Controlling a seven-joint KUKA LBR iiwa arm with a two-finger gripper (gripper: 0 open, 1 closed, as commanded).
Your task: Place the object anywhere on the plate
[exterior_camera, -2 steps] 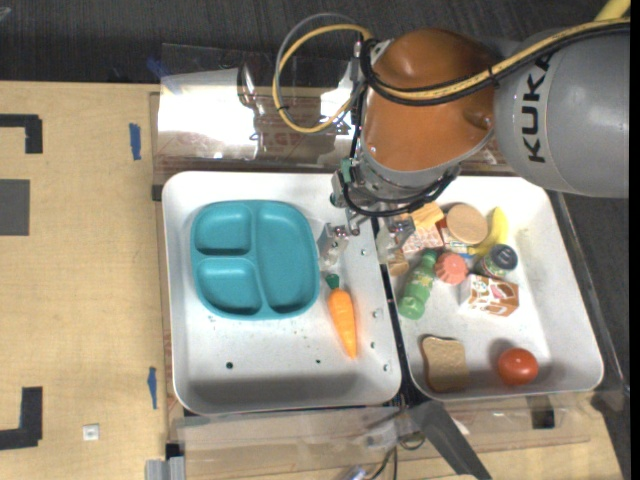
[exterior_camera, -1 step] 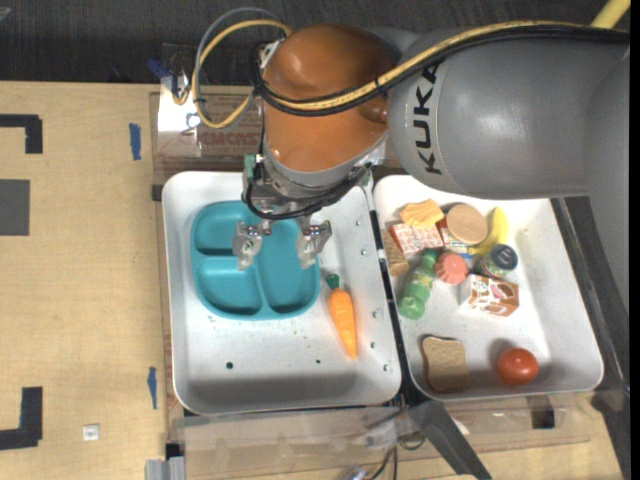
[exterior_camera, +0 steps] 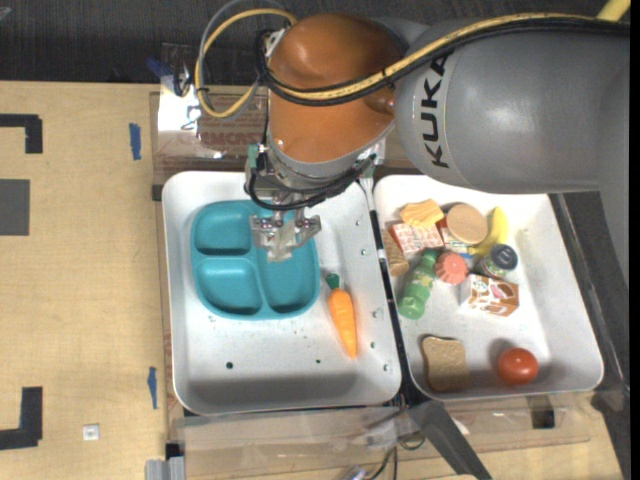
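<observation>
A teal sectioned plate lies in the left white bin. An orange toy carrot lies on the bin floor just right of the plate's lower right corner. My gripper hangs over the plate's right side, above the divider between its compartments. From this angle the arm's wrist hides much of it, and I see nothing clearly held between its tips.
The right bin holds several toy foods: a bread slice, a tomato, a green bottle, a banana, a burger bun and small boxes. The big grey arm covers the bins' back edge.
</observation>
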